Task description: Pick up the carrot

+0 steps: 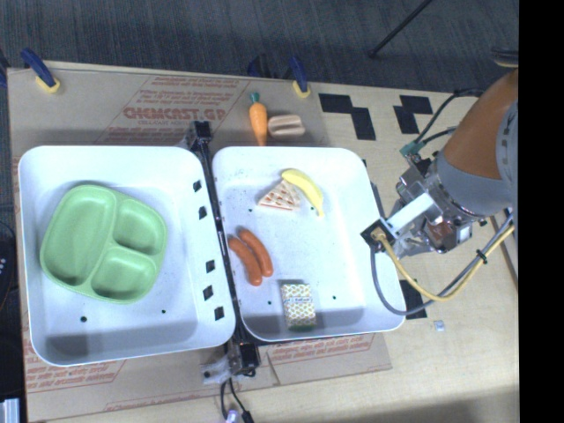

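The carrot point(257, 122) is seen upright behind the bins, well up-left of the tool point(414, 236), whose opening cannot be told.

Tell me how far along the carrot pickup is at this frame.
Nothing looks done yet. The carrot lies on the cardboard just beyond the right bin's far rim, beside a hot dog bun. The gripper sits outside that bin's right edge, well away from the carrot. Approach, grasp and lift are all left.
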Controlling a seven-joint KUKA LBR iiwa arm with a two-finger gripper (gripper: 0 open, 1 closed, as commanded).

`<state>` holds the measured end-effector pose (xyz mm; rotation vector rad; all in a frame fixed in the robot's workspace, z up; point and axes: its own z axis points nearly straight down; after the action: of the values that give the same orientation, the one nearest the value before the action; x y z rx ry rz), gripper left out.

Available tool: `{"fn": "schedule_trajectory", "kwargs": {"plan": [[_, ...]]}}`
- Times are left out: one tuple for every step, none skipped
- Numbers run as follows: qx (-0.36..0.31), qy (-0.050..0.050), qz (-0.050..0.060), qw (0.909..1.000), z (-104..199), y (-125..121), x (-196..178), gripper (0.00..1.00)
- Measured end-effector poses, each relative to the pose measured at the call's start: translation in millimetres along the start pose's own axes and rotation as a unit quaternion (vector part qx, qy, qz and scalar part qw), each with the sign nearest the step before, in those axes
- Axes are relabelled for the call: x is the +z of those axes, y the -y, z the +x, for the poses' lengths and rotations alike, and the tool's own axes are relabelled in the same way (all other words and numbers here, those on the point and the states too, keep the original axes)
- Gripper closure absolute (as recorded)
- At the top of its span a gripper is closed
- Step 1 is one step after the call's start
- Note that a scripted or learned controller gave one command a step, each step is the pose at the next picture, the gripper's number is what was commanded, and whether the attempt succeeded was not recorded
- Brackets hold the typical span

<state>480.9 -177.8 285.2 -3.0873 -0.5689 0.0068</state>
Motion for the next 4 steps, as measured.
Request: {"fn": "schedule_trajectory", "kwargs": {"plan": [[0.006,0.0,0.001,1.0,20.9,67.9,40.4,1.0],[0.047,-0.001,0.0,0.9989,-7.4,-6.6,22.0,1.0],[0.047,-0.001,0.001,0.9989,-7.3,-6.4,22.1,0.0],[0.079,0.0,0.002,0.9968,-13.7,-21.8,149.7,0.0]]}}
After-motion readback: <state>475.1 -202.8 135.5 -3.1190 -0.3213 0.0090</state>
